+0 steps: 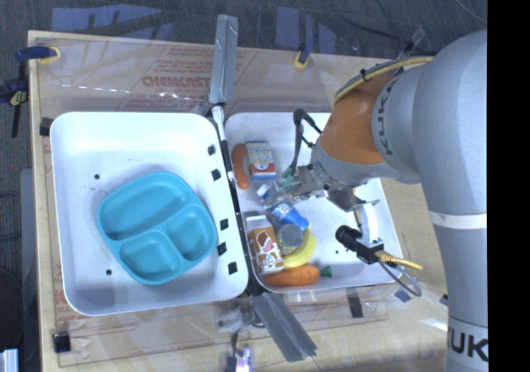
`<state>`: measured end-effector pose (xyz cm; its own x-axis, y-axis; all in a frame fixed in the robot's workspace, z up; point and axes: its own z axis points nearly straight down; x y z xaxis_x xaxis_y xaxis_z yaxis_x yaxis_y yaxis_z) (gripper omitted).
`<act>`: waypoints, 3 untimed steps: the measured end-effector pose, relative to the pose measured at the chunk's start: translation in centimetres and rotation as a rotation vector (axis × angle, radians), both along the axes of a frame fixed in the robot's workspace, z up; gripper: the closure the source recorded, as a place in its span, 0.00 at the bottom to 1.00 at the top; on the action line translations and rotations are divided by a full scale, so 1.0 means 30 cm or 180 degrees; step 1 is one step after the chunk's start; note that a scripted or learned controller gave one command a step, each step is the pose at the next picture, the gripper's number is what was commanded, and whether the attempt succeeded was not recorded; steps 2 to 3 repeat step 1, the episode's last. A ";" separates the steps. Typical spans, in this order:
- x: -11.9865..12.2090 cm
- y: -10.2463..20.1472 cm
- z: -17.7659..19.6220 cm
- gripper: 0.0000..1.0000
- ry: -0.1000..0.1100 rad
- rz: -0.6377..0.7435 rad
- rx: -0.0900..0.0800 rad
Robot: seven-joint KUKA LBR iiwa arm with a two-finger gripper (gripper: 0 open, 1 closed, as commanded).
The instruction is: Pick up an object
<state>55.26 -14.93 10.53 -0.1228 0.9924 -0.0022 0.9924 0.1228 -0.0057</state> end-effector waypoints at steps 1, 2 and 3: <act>0.014 0.151 0.360 1.00 -0.0015 0.0132 0.0007; 0.014 0.151 0.360 1.00 -0.0015 0.0132 0.0007; 0.014 0.151 0.360 1.00 -0.0015 0.0132 0.0007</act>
